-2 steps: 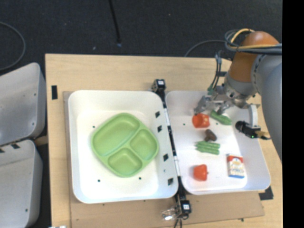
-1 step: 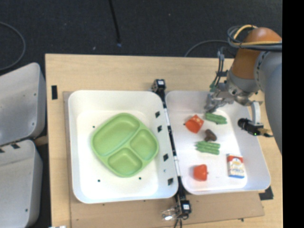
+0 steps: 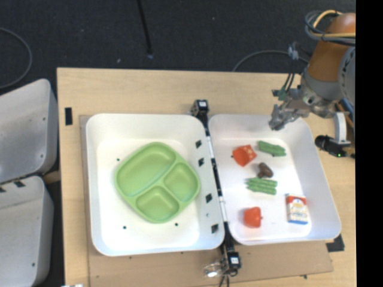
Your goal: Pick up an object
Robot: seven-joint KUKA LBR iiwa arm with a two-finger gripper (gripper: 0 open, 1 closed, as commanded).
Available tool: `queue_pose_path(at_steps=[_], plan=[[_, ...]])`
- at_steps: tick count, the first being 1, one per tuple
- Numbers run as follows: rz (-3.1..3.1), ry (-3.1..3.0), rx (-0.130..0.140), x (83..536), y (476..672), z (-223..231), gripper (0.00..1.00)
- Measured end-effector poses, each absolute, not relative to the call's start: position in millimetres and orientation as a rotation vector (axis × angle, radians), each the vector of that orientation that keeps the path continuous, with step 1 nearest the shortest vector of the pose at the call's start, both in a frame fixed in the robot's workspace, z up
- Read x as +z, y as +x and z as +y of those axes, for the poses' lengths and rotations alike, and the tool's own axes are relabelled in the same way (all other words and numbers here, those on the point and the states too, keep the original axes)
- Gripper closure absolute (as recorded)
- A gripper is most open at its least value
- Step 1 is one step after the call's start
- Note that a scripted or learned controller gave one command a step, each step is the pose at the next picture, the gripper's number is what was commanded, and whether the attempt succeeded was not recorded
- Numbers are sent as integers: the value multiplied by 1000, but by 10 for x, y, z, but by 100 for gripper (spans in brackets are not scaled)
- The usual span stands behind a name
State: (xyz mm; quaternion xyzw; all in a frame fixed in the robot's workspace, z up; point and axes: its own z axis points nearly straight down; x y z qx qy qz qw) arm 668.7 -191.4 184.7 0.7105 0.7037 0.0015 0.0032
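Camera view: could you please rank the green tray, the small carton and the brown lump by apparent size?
1. Green tray, clearly the largest.
2. Small carton.
3. Brown lump, smallest.

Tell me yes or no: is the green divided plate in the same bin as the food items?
No, the green divided plate lies in the left bin.

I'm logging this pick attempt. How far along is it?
Nothing looks picked yet. The gripper hangs over the back edge of the right bin, nothing visible between its fingers. The two red pieces, green beans, and small carton all lie in the bin. Descent, grasp and lift remain.
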Motion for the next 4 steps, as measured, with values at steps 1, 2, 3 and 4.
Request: queue_pose_path(at_steps=[1, 2, 3, 4], plan=[[2211, 2227, 3, 2043, 6696, -1923, 100], [2227, 2215, 0, 2008, 6594, -1423, 100], [2229, 2215, 2, 2118, 6568, -916, 100], [2228, 2216, 0, 2118, 6354, -384, 100]])
